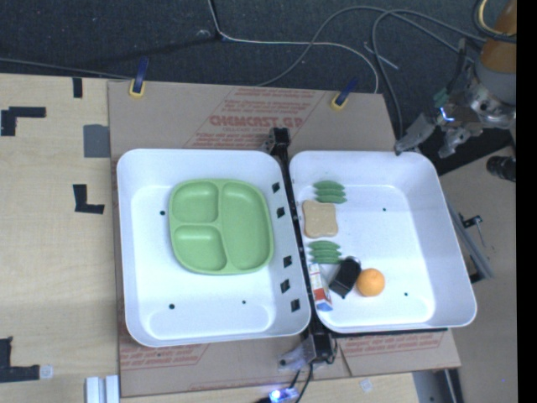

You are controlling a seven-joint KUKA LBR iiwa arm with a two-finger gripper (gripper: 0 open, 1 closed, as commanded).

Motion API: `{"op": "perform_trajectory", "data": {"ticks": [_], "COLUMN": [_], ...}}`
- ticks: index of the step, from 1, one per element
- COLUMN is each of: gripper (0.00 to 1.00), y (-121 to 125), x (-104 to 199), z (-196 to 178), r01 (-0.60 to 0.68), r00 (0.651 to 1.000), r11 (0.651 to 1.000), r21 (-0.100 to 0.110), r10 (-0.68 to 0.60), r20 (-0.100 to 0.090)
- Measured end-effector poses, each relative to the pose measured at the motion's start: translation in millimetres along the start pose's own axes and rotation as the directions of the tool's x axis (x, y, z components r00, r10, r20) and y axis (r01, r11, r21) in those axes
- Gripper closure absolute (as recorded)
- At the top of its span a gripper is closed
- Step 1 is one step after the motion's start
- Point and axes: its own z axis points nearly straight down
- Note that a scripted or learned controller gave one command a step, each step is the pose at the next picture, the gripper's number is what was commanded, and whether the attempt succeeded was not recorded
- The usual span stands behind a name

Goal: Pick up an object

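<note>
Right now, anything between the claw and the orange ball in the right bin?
Nothing visible. The claw sits above the right white bin's far right corner; bare bin floor lies between it and the round orange ball. A small black block touches the ball's left side.

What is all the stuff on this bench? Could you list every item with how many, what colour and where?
shallow white plastic bins: 2, white, side by side on the cardboard sheet
green divided plastic tray: 1, light green, middle of the left bin
green pea-pod toys: 2, green, right bin by the left wall, one above and one below the bread
tan toy bread slice: 1, tan, right bin, between the pods
black block: 1, black, right bin, touching the orange ball
small orange ball: 1, orange, right bin, near front
white tube with red print: 1, right bin, front left
yellow clamps: 2, cardboard's far edge
robot arm: 1, grey and orange, upper right, outside the bins
</note>
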Motion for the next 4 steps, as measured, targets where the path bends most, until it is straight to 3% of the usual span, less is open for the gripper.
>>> {"op": "perform_trajectory", "data": {"ticks": [1, 4], "gripper": [0.00, 0.00], "y": [2, -16], "x": [1, 5], "z": [-9, 171], "r01": [0.003, 0.006], "r00": [1.000, 1.000], "r11": [1.000, 1.000], "r21": [-0.013, -0.014], "r10": [-0.003, -0.006], "r20": [0.003, 0.006]}}
